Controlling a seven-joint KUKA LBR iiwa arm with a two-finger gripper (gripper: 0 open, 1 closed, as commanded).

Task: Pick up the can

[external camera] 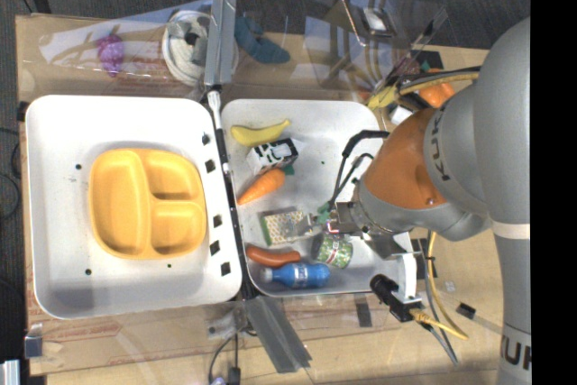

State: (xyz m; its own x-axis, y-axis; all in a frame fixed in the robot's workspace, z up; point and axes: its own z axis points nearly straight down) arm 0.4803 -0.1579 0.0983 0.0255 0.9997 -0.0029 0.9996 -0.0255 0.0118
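The can, small with a green and red label, lies in the right bin near its front edge. My gripper reaches in from the right and hovers right over the can's far end, partly hiding it. The orange wrist band sits just behind the gripper. I cannot make out whether the gripper touches the can.
In the right bin a blue bottle and a red sausage lie just left of the can. A grey grater-like piece, a carrot, a black-and-white item and a banana lie further back. A yellow divided plate fills the left bin.
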